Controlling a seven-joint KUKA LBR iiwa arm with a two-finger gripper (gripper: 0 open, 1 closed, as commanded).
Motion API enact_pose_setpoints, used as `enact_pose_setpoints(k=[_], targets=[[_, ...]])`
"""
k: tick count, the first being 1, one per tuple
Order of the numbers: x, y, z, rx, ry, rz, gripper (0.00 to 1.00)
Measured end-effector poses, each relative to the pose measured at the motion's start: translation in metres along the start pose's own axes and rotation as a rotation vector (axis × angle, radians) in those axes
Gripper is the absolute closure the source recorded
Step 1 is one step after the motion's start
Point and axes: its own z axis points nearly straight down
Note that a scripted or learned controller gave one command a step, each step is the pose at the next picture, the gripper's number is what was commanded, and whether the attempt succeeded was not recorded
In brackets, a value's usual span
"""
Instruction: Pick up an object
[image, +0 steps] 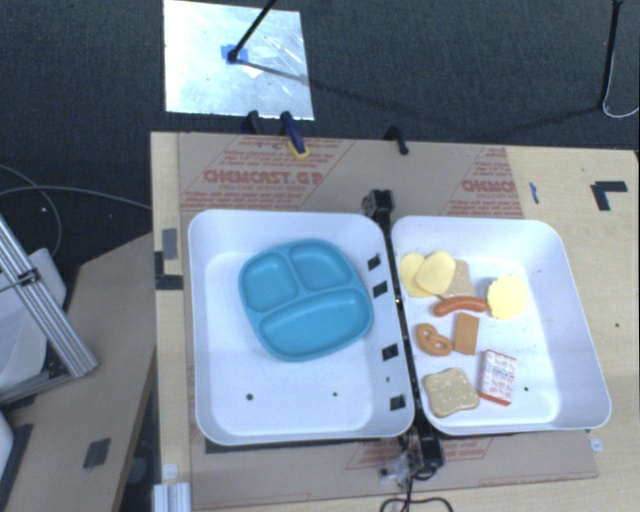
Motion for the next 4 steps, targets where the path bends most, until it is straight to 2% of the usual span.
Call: enact_pose_setpoints(k=[1,2,3,4], targets=[[0.002,-0.003,0.133,0.026,0.011,0.003,0.00],[0.005,-0.011,0.430,0.030,0.012,0.004,0.00],[0.003,-0.006,0.411,0.013,0.006,0.003,1.00],[0.084,-0.005,0.403,0.017,0.012,-0.006,1.00]])
